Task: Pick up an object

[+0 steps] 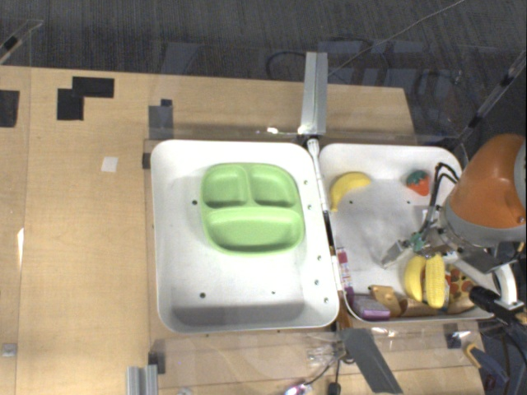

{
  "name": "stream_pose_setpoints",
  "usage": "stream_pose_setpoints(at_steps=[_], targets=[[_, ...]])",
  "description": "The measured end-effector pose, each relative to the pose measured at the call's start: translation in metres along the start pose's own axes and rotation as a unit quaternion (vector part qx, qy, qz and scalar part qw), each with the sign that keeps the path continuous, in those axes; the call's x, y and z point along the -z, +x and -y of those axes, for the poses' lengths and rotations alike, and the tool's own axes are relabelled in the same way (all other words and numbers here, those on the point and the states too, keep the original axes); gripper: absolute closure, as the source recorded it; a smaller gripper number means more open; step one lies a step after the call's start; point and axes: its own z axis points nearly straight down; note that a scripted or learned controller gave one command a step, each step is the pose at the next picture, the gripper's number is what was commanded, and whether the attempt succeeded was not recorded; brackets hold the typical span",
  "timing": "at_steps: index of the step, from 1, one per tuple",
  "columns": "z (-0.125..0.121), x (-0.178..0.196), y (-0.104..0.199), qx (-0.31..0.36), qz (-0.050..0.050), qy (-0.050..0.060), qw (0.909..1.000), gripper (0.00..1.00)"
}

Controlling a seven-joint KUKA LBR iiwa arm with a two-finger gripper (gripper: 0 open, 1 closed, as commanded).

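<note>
The bananas (425, 281) sit crowded below my jaws (409, 246), whose spread I cannot tell, so a descent may snag neighbouring clutter.

Two bins are sitting side by side on the bench (74, 245). A divided plate (249, 206) is lying in the middle of the left bin (177, 303). In the right bin (375, 151), a lemon (348, 186) is resting near the far left corner, and a strawberry (417, 181) is lying to its right. Two bananas (425, 280) are lying side by side near the front wall, with small items (380, 302) crowding the front left corner. The gripper (409, 246) is hanging just behind the bananas.
</note>
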Motion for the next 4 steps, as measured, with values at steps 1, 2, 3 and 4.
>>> stream_pose_setpoints(at_steps=[1, 2, 3, 4], targets=[[-0.029, 0.012, 0.040, 0.016, -0.002, 0.002, 0.9999, 0.00], [-0.135, -0.004, 0.015, 0.011, 0.000, -0.002, 0.9999, 0.00], [-0.164, -0.005, 0.010, -0.099, -0.001, 0.018, 0.9949, 0.00], [-0.168, 0.003, 0.013, -0.095, 0.000, 0.014, 0.9954, 1.00]])
